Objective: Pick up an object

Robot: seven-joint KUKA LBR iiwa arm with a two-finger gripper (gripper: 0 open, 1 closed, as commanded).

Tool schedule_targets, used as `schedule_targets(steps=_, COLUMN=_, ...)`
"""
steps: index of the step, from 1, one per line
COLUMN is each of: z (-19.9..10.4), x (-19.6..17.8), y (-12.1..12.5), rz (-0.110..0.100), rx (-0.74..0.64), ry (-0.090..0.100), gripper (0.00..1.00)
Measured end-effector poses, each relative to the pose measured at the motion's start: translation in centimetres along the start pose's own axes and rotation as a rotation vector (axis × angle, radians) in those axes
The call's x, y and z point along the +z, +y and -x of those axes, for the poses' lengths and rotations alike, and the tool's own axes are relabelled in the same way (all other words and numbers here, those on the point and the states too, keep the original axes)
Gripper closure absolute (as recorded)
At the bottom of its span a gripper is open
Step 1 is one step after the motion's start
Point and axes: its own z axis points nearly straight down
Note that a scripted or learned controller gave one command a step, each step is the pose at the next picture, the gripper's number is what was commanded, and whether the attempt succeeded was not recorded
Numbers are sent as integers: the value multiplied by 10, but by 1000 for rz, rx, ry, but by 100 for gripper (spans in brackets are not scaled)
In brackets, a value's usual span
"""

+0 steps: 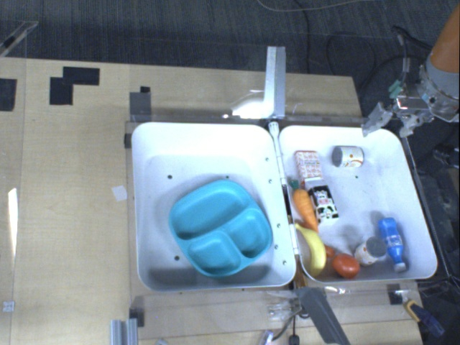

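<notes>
My gripper (393, 121) hangs over the far right corner of the right bin (374, 192), open, with nothing between its fingers. In that bin lie a small white can (348, 157) on its side, a patterned carton (307, 165), a black box (323, 201), a carrot (305, 205), a banana (313, 246), a red tomato (346, 265), a blue bottle (392, 243) and a small grey-topped jar (371, 250). The can is the thing closest to the gripper, a little in front and to its left.
The left bin (154, 192) holds a blue divided plate (221, 226). A metal post (275, 81) rises behind the seam between the bins. Cables (316, 6) run across the dark floor at the back.
</notes>
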Motion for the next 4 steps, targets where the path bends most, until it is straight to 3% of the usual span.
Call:
schedule_targets(steps=1, z=15, x=134, y=15, rz=3, rx=6, ry=-1, gripper=0)
schedule_targets(steps=2, z=-81, x=62, y=-22, rz=2, rx=-70, ry=1, gripper=0)
schedule_targets(steps=3, z=-98, x=142, y=-70, rz=8, rx=-314, ry=-7, gripper=0)
schedule_targets(steps=4, z=-102, x=130, y=-67, rz=15, rx=-319, ry=-5, gripper=100)
